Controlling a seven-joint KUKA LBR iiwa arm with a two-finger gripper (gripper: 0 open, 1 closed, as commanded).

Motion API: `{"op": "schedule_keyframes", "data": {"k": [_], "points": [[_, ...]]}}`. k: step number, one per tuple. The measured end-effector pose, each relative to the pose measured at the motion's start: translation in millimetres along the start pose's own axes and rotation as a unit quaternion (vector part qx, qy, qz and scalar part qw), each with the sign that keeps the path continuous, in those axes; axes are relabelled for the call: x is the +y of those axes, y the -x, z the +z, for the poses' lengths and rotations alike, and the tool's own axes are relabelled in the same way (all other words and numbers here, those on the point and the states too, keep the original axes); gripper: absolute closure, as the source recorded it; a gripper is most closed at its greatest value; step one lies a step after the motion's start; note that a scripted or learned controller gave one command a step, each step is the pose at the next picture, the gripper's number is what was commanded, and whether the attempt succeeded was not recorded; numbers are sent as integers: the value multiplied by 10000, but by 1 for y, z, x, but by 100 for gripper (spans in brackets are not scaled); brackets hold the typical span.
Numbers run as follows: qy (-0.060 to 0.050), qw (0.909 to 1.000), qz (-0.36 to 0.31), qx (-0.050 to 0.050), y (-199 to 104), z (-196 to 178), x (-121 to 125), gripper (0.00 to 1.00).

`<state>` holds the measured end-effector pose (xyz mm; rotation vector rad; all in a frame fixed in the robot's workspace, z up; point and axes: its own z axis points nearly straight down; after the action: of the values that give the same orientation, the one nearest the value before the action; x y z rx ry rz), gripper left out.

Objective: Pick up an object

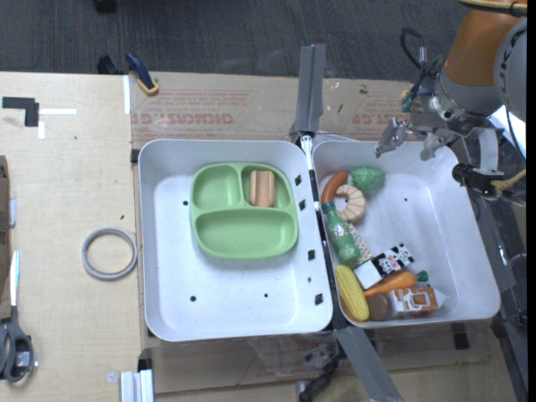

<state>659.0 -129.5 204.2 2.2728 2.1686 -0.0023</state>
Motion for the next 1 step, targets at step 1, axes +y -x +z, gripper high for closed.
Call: {"op": "schedule_keyframes", "data": {"k": [1], "points": [[-4,9966,-818,1,-38,53,-2,0]]}}
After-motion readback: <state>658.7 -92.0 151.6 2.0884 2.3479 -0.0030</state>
